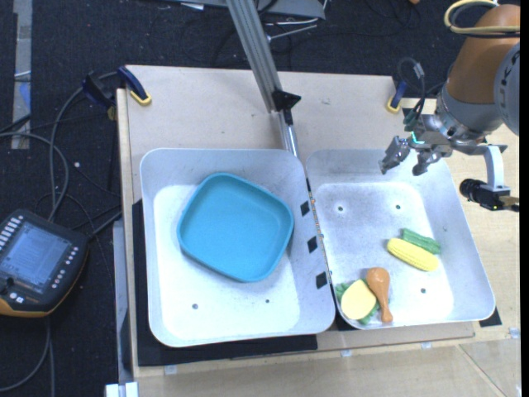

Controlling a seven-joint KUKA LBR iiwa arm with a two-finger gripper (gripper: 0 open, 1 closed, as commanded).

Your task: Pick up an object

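The gripper (407, 160) hung at the upper right of the frame, over the far rim of the right bin (463, 230). Its two dark fingers (390, 159) were spread apart, pointing down and toward the left, with nothing between them and nothing touching them. Above it, the grey arm with its orange band (483, 64) entered from the right edge of the frame.

Two shallow white bins sat side by side on a pale wooden bench (207, 106). The left bin (165, 304) held a single blue square plate (236, 226) with rounded corners, lying flat and turned slightly, filling much of the bin's middle.

The right bin held three toy foods, all in its lower half and well apart from the gripper. A yellow corn cob (413, 253) with green husk lay toward the right of the bin's floor. Lower and to the left, an orange-brown drumstick (380, 288) lay just beside a yellow, rounded piece (358, 299) with a green edge, near the bin's lower left corner; whether those two touched could not be told.

A slanted metal pole (260, 56) crossed the bench from the top of the frame toward the gap between the bins. A handheld control pendant (37, 259) lay on the dark floor at the left edge.
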